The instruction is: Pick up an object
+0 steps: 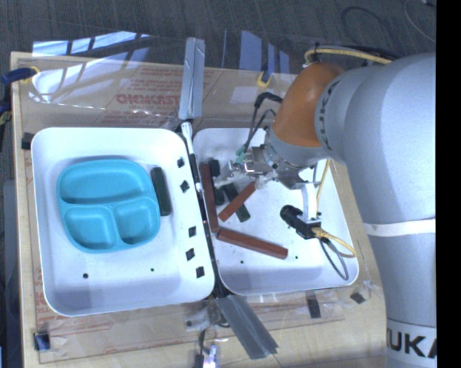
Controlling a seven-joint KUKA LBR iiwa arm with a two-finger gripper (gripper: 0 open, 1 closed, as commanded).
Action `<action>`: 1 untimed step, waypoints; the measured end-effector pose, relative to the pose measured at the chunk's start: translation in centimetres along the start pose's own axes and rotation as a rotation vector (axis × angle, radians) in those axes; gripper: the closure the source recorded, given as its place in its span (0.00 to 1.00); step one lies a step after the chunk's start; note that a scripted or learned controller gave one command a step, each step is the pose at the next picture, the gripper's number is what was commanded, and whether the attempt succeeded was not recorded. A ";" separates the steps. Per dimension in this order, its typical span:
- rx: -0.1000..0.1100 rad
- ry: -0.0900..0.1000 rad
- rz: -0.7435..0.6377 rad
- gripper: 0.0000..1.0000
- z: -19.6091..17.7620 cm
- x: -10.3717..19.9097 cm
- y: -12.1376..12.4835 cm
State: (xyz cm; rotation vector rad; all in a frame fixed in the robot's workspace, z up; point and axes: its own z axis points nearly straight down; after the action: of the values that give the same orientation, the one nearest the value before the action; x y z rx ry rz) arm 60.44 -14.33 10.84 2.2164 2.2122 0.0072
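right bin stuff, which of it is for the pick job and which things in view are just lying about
For the job:
- gripper, low over the right bin
- brown sticks: one along the bin's left wall, one slanted, one flat
- small dark blocks

Lying about:
- blue divided tray in the left bin
- dark bar beside the tray

The bulky grey KUKA arm reaches in from the right; its orange wrist band tilts downward; the small two-finger metal gripper hangs low, pointing left.
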 end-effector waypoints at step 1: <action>-0.006 0.002 -0.039 0.00 0.8 -0.9 -3.0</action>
State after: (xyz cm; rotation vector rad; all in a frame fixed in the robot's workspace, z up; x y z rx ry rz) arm 57.44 -15.25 9.98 2.1703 2.2528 0.0153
